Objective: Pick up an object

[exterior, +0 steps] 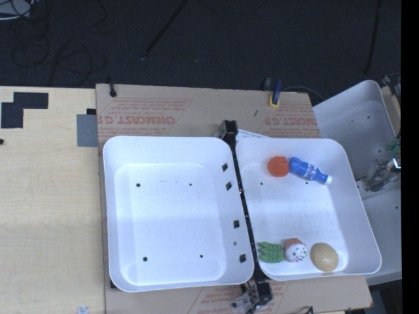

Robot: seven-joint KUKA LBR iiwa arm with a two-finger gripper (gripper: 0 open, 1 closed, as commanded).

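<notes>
Along the right bin's (353, 195) near edge, a green toy (270, 251), a red-and-white ball (295, 250) and a tan egg (324, 256) are sitting. An orange ball (278, 166) and a blue bottle (308, 171) are lying near its far edge. The claw (382, 175) is hanging past the right rim, and I can't tell its state.

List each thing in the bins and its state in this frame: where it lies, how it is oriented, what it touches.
blue bottle: lying on its side, right bin, cap end pointing right.
orange ball: resting by the bottle's base.
green toy: lying flat at the right bin's near edge.
red-and-white ball: resting between green toy and tan egg.
tan egg: resting in the near right corner.
</notes>
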